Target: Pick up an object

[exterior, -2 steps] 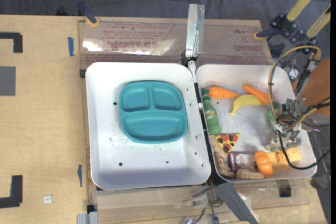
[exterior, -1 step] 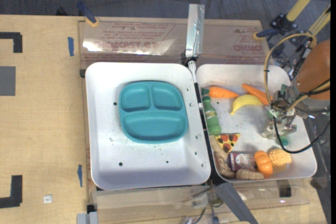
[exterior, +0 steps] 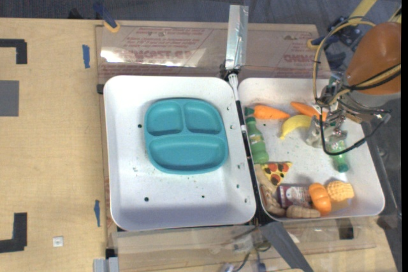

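Hanging over the right bin (exterior: pixel 376 191) near its far right side, the gripper (exterior: pixel 331 130), its pincer state not discernible, stood just beside a yellow toy banana (exterior: pixel 294 126), judged light, rigid, smooth plastic best pinched across its narrow curved middle.

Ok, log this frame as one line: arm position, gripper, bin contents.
arm: over right white bin | gripper: low beside yellow toy banana, grasp unclear | left white bin: teal divided plate | task: pending
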`<state>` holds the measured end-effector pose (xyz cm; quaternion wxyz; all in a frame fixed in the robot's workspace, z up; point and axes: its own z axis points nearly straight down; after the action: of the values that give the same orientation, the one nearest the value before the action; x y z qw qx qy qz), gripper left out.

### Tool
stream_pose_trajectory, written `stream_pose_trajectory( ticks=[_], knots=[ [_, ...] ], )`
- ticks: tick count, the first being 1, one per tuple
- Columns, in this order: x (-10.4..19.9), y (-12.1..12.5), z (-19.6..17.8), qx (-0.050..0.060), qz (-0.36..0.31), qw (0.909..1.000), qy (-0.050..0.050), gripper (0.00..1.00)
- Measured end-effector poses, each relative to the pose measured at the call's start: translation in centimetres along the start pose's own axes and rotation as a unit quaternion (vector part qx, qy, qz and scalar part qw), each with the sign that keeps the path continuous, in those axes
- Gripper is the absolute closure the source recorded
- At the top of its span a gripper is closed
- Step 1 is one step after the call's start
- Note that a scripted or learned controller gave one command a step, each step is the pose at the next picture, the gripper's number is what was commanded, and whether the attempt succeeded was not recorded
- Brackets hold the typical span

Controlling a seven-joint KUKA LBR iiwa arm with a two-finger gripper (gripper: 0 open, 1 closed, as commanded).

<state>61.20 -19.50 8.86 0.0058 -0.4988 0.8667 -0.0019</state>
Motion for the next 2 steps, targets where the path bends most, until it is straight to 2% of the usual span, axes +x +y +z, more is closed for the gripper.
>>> stream_pose_trajectory(
  ticks=[1,2],
  knots=[
    [-1.0,0.2,-0.1,-0.001,-0.004,1.0,-0.006,0.0],
    [-1.5,-1.0,0.0,-0.002,-0.042,0.9991,-0.003,0.0]
  ],
)
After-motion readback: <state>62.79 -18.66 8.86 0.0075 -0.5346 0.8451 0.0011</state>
